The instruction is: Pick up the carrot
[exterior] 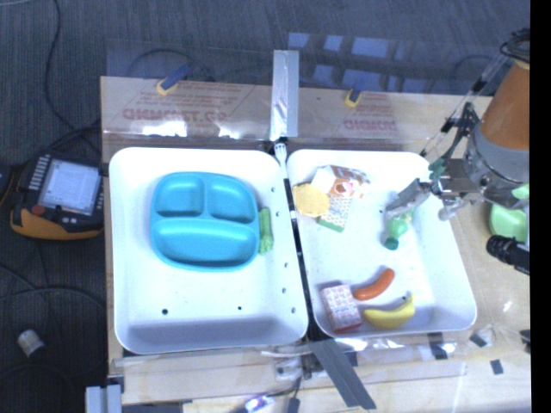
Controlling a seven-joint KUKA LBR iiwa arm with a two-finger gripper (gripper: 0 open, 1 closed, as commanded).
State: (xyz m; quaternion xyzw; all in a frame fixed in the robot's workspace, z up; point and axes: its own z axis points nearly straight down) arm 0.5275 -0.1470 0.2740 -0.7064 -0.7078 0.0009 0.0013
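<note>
Reaching in from three o'clock, the grey arm with its orange band hangs over the right bin [448, 256], its hand [405, 203] low above the bin's upper right part. Whether that hand is spread or pressed together cannot be told from this slant. Just below the hand, at its six o'clock, a small green item [396, 231] lies on the white floor; contact between them is unclear.

The carrot [374, 284] lies well apart from the hand, toward six o'clock in the right bin, orange-red and slightly curved. Directly under it, nearly touching, is a yellow banana [389, 313], and at the carrot's eight o'clock sits a small pinkish checked block [339, 305]. Toward eleven o'clock in the same bin there is a cluster of a yellow piece [310, 200] and a printed packet [340, 192].

Across the divider, the left bin [138, 317] holds a blue sectioned plate [205, 219], with a green strip [265, 229] just beside the plate's three o'clock edge.
</note>
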